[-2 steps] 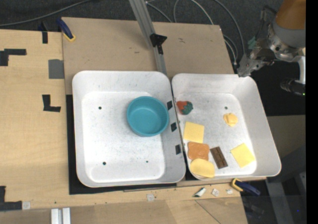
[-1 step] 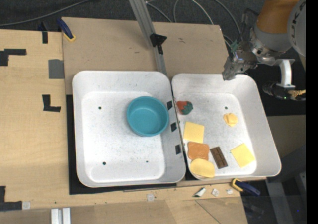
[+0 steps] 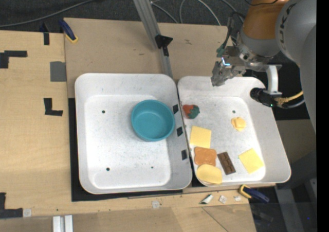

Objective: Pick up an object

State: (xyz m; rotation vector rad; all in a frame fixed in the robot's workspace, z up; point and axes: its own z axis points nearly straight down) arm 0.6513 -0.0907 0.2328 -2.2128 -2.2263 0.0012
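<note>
Bench inventory, overhead slanted view

Gripper [image 3: 220, 78]: at the far edge of the right bin [image 3: 277, 138], hanging over its rim; whether the fingers are spread or closed cannot be told from this angle, and nothing is seen between them. Arm [image 3: 293, 15] grey with orange band, entering from the right

Left bin [image 3: 92, 123]: one teal bowl [image 3: 152, 120], upright, near the bin's centre toward its right side

Right bin, contents:
- red and green toy piece [image 3: 191, 111], near the left wall, well apart from the gripper
- yellow square block [image 3: 200, 137], just below the red and green piece
- orange block [image 3: 205, 156], touching or just beside the yellow square's near edge
- pale yellow rounded piece [image 3: 209, 174], at the near left corner, against the orange block
- dark brown bar [image 3: 226, 163], just right of the orange block
- second yellow block [image 3: 251, 160], near the right wall, tilted
- small yellow piece [image 3: 238, 123], alone toward the right of centre

All items lie on the bin floor
</note>
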